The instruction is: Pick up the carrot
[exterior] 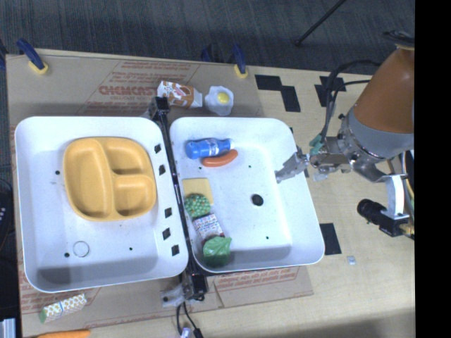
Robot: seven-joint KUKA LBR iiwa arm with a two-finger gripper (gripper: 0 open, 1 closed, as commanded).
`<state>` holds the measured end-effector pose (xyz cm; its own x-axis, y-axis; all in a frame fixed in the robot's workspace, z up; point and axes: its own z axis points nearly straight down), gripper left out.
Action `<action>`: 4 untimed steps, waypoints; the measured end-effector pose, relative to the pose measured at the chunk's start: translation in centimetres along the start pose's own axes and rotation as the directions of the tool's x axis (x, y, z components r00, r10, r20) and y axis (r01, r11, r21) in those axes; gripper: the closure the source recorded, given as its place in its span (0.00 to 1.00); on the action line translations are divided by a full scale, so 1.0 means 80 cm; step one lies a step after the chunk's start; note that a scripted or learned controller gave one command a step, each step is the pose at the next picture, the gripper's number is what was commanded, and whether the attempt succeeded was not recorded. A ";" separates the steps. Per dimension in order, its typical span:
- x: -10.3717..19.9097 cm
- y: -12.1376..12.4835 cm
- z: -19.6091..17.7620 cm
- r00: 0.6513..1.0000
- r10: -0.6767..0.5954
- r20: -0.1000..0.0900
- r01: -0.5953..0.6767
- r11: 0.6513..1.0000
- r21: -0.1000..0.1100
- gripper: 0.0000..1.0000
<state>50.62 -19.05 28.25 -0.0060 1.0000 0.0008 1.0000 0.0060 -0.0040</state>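
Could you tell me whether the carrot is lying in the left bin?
No, the carrot lies in the right bin, just below the blue bottle.

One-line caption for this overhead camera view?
Tool at the right bin's right rim, apart from the carrot lying beside a blue bottle.

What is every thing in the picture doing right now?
carrot: lying flat in the right bin, not held
blue bottle: on its side, just behind the carrot
yellow plate: right way up in the left bin
right bin: on the bench, beside the left bin
left bin: on the bench
gripper: over the right bin's right edge, holding nothing
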 end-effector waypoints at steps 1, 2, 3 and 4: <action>0.087 0.098 0.060 0.981 -0.195 0.001 0.195 0.981 -0.002 0.00; 0.095 0.114 0.226 0.992 -0.127 0.000 0.127 0.992 0.003 0.00; 0.116 0.090 0.239 0.966 0.260 -0.001 -0.260 0.966 0.003 0.00; 0.117 0.090 0.226 0.967 0.256 -0.002 -0.256 0.967 0.007 1.00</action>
<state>57.67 -9.67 10.12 0.2500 0.9683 0.0014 0.9682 -0.2499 -0.0109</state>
